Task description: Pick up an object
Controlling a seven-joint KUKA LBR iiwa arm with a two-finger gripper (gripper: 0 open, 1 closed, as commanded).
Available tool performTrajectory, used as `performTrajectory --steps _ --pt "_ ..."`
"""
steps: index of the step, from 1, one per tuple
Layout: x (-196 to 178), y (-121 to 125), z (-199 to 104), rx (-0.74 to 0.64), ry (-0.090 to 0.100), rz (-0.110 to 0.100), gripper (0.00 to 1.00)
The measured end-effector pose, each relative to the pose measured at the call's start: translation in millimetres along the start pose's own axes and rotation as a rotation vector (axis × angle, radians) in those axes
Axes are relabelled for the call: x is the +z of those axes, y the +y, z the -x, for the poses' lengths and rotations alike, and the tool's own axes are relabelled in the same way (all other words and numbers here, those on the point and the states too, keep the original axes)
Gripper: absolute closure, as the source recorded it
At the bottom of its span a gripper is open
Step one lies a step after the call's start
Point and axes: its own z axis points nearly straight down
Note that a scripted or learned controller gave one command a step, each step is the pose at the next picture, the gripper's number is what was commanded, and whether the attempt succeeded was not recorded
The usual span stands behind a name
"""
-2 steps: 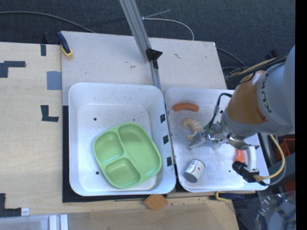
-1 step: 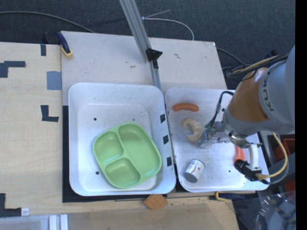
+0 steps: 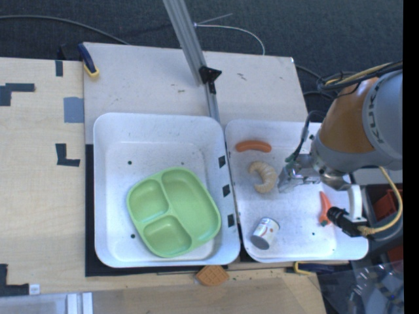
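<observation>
Arm reaches in from right, wrist bent down over right bin (image 3: 294, 250). Gripper (image 3: 286, 180) low, just beside croissant (image 3: 264, 176); jaw state cannot be told. Hot dog (image 3: 253, 146) nearby.

A: What are the two white bins (image 3: 111, 195) made of?
B: Smooth plastic by the look, faintly glossy, speckled with dark marks. The green divided plate (image 3: 173, 211) is plastic too, matt.

A: And the table (image 3: 39, 129)?
B: Pale wood grain at nine o'clock, with a scuffed matt board (image 3: 144, 77) at twelve.

A: Any metal?
B: The small can (image 3: 264, 232) shines, and so does the ribbed pole (image 3: 185, 31). The croissant (image 3: 264, 176) looks rough and dull, the sausage (image 3: 253, 146) glossy.
</observation>
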Motion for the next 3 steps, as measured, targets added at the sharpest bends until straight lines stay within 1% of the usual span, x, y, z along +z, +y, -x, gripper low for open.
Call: performTrajectory --steps 1,2,3 --pt "-59 6 7 0.001 -0.001 0.003 1.00" --pt "-102 7 7 0.000 -0.001 0.002 1.00" --pt "-105 16 -50 -0.006 0.002 -0.002 1.00"
